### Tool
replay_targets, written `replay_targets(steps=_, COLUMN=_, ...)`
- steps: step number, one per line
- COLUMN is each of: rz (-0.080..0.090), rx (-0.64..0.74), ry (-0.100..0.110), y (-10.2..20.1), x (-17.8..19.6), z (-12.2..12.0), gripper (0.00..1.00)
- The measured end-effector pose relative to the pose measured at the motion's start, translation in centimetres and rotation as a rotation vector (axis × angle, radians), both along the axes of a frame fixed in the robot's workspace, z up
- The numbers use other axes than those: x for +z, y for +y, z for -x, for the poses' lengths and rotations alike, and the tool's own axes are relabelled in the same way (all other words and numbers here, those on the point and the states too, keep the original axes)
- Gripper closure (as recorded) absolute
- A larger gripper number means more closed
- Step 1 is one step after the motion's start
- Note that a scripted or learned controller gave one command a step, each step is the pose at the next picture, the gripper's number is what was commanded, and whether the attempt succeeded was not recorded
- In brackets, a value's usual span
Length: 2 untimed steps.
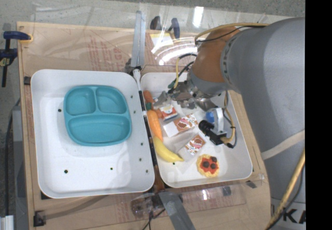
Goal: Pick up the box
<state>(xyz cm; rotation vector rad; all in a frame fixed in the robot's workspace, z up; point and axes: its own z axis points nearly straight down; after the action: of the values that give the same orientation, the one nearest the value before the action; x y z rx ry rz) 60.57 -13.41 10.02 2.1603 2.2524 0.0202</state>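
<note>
From the camera view, the pincer (171, 100) hangs low in the right bin (236, 164); whether it is wide or narrow I cannot tell. The box (179, 125), white with a printed picture, lies flat just below it. Crowding from the carrot (154, 123) and banana (166, 152) could spoil the grab.

Left bin (46, 172) holds a divided plate (97, 115), upper centre. Right bin (236, 164): carrot (154, 123) and banana (166, 151) along left wall, box (185, 124) mid-bin, pizza slice (208, 165) lower right.
</note>
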Motion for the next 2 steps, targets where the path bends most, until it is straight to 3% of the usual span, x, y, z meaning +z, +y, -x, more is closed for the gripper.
replay_targets(steps=1, rz=0.001, rx=0.001, ry=-0.001, y=-0.18, x=1.15, z=-0.07, gripper=1.0)
replay_targets(steps=2, rz=0.001, rx=0.001, ry=-0.001, y=-0.19, x=1.14, z=-0.06, gripper=0.0)
